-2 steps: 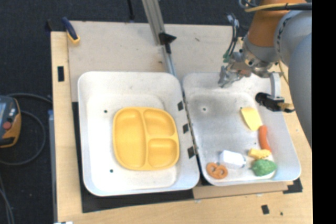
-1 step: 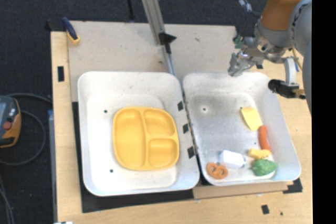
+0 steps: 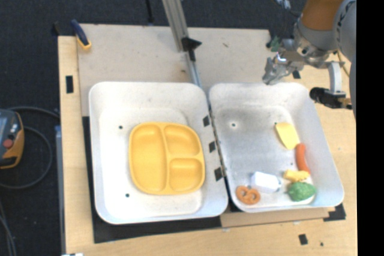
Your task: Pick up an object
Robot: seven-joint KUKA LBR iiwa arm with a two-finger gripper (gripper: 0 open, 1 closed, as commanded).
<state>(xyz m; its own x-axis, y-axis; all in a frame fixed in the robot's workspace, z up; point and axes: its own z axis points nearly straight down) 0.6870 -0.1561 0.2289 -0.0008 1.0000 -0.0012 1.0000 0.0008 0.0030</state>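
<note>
My gripper [image 3: 277,71] hangs above the far rim of the right bin [image 3: 240,106], over the counter [image 3: 132,57]; whether it is wide or narrow I cannot tell, and nothing shows in its grasp. The graspable objects crowd the bin's near-right corner: yellow block [image 3: 287,135], orange carrot [image 3: 301,157], small yellow piece [image 3: 296,175], green broccoli [image 3: 301,191], white block [image 3: 264,181], brown pretzel [image 3: 247,195]. The bin's far-left floor lies open. A yellow divided plate [image 3: 167,157] occupies the left bin [image 3: 111,105].
</note>
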